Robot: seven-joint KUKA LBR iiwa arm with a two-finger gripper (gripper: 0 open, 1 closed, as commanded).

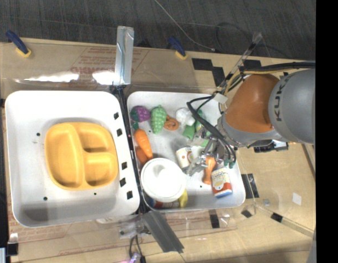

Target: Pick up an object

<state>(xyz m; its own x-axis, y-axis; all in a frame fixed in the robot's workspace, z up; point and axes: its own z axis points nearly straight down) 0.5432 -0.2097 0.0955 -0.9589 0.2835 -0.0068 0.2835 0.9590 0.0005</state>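
the arm (267, 111) has its wrist low over the right bin (158, 98), and the gripper (204, 160) sits down among the clutter near that bin's front right corner. from where i stand i can't tell how wide the jaws are or whether anything is between them; cables and the wrist hide too much.

closest to it are a small white cup (182, 156) just to its left and an orange-and-white carton (221, 182) just beside it toward the front right corner. a white bowl (162, 178) fills the front left corner, a carrot (143, 141) lies along the left wall, and purple grapes (139, 114) and a green bunch (158, 118) sit by the back left corner. the yellow divided tray (81, 153) rests mid-way in the left bin (21, 108).

i'd judge this as the reach-and-grasp step, nothing lifted yet. the next move calls for closing squarely on one item, likely the cup or carton, then rising straight up without dragging neighbours.
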